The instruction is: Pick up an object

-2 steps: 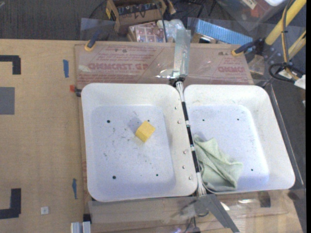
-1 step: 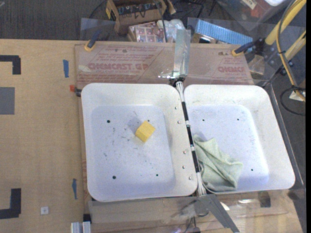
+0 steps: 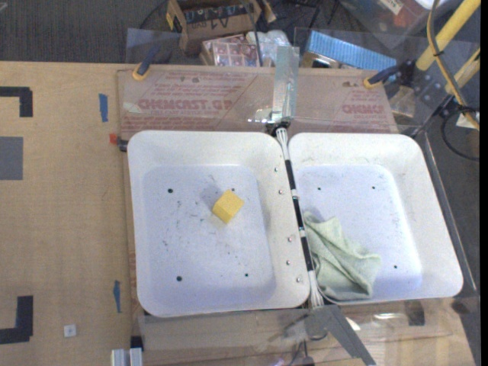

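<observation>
A small yellow block (image 3: 228, 206) lies near the middle of the left bin (image 3: 152, 280), resting on the bin floor. A crumpled pale green cloth (image 3: 341, 258) lies in the right bin (image 3: 427, 204), against its near left corner and the divider between the bins.
The two white bins sit side by side on a wooden bench, joined by a cable-lined seam (image 3: 293, 204). A clear panel with cardboard (image 3: 252, 101) stands behind them. Clutter, boxes and a yellow hose (image 3: 450, 21) lie beyond the bench's far edge.
</observation>
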Available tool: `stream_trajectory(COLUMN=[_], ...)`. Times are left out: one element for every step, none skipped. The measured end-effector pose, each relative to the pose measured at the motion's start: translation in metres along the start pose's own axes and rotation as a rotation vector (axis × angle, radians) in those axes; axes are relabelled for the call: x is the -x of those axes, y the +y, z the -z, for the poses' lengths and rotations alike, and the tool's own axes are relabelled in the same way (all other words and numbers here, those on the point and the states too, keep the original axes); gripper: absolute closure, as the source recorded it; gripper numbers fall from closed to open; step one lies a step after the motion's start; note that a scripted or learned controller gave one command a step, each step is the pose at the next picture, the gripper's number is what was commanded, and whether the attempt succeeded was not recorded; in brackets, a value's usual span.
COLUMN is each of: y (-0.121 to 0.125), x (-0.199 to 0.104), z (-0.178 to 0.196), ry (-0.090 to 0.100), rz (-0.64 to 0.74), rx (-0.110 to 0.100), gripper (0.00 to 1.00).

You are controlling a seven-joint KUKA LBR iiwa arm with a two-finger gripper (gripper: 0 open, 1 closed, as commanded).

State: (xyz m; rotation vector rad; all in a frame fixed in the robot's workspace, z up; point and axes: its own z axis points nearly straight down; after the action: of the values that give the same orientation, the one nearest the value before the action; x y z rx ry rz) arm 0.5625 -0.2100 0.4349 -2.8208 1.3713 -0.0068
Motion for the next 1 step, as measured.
stream_trajectory(y=[0.0175], x=[0.0091], z=[0.0006], ry=[-0.001], rz=[0.291], rx=[0.001], gripper=[1.00])
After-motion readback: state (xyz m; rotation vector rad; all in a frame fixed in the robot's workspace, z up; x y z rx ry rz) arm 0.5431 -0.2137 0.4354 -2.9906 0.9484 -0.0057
